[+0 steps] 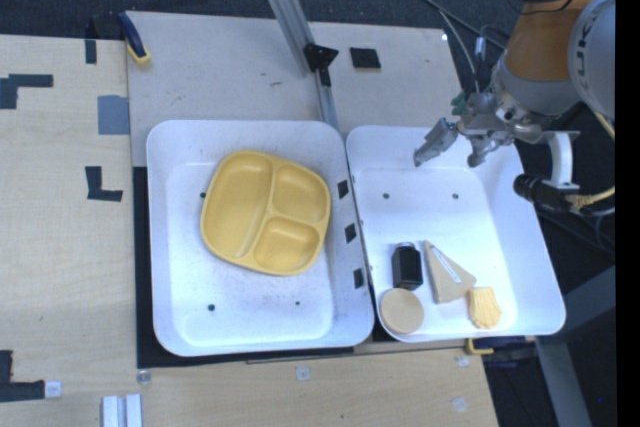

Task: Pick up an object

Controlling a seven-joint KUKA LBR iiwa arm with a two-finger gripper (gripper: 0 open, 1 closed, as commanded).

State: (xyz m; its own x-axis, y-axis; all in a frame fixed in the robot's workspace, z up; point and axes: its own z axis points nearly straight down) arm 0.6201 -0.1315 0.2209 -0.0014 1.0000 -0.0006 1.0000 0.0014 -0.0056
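The surface [240, 75] is carrying two bins; the left bin [170, 215] is holding a yellow divided plate [266, 212]; the right bin [520, 255] is keeping a wedge [447, 272], a tan disc [402, 309], a yellow piece [484, 306] and a black block [406, 265] near its front edge. The end effector [457, 148] is hovering over the right bin's far end, fingers spread, gripping nothing; picking is not yet begun.

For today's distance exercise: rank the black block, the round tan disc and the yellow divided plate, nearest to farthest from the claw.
1. Black block, right bin, below the claw.
2. Round tan disc, right bin's near-left corner.
3. Yellow divided plate, left bin.
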